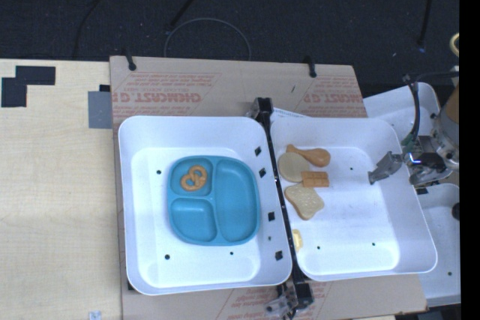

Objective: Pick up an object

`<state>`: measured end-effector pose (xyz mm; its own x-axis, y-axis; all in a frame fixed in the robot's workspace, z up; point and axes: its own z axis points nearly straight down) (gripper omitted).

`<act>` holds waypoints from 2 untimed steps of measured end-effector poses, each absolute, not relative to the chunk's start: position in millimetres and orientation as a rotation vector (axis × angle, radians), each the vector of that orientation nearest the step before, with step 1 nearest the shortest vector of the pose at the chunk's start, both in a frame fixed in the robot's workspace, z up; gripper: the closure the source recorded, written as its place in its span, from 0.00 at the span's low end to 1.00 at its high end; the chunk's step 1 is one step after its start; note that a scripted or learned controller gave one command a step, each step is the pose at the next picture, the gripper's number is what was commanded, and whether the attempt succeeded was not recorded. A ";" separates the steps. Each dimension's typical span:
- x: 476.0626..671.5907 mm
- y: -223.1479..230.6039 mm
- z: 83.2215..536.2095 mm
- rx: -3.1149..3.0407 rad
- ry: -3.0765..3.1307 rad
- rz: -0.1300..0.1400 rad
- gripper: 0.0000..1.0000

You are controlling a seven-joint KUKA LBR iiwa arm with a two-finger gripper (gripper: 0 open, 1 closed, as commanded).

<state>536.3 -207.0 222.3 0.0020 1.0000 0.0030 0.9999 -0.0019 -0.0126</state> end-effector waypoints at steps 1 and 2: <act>538.8 -207.3 227.9 -2.221 -2.220 0.001 0.00; 532.7 -204.8 164.6 -2.215 -2.215 0.006 0.00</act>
